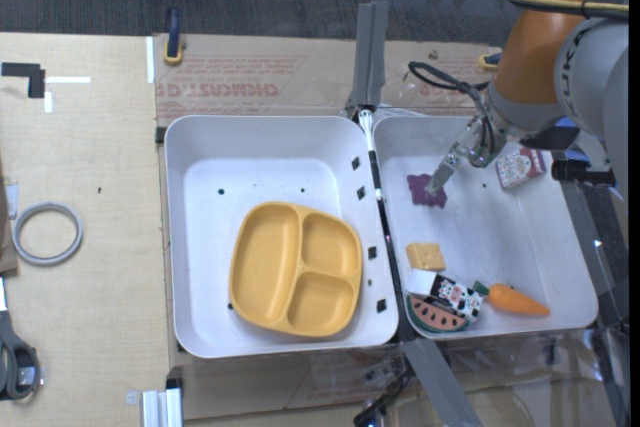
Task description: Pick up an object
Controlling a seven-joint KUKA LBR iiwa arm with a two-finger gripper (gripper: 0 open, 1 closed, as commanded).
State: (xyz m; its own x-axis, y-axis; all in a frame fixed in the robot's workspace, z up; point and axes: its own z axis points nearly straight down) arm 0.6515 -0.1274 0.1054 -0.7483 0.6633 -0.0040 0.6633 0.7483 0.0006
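Note:
My gripper [438, 181] reaches down into the right bin [540, 245] from the upper right, its tip right at a small purple object [429, 192] on the bin floor. Whether the purple object sits between the fingers cannot be made out. Other objects lie in the same bin: a tan cracker-like square [425, 257], a black and white patterned piece [452, 293], a watermelon slice [435, 314], an orange carrot [517, 300] and a small white and red carton [513, 169] near the arm.
The left bin [200, 215] holds a yellow divided plate [296, 267]. A grey divider bar [370, 65] runs between the bins at the back. A roll of tape [44, 233] lies on the bench at far left.

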